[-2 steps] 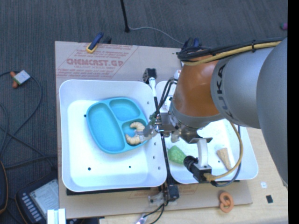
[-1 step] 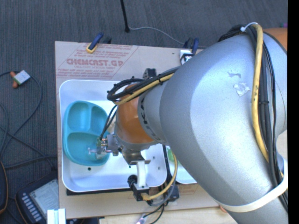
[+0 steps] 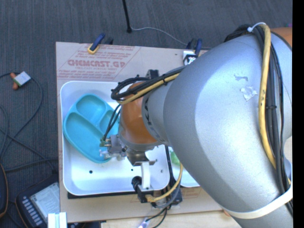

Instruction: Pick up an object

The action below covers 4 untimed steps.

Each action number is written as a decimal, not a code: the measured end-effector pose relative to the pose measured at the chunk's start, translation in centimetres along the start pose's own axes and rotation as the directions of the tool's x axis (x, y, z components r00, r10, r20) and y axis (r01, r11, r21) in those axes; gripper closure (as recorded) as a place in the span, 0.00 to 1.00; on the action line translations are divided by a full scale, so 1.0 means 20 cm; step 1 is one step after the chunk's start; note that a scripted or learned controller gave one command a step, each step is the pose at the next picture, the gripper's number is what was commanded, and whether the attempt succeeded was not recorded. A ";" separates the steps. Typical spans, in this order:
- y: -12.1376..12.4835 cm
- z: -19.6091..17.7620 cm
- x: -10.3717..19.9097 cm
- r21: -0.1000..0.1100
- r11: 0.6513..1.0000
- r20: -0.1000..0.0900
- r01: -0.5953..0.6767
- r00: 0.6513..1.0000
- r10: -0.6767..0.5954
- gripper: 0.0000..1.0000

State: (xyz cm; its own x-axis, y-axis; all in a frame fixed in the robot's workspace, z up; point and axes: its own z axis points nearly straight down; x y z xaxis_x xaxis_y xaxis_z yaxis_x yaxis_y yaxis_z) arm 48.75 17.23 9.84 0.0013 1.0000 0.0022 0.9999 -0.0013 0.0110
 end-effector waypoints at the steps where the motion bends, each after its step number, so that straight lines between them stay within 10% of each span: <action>1: 0.19 -0.24 0.22 0.011 1.000 0.003 0.003 1.000 -0.003 1.00; 2: 0.25 -0.90 0.31 0.007 1.000 0.001 0.002 1.000 -0.002 1.00; 3: 0.04 -0.43 0.29 0.018 1.000 0.005 0.003 1.000 -0.003 1.00; 4: 0.19 -1.25 0.30 0.007 1.000 0.002 0.002 1.000 -0.002 1.00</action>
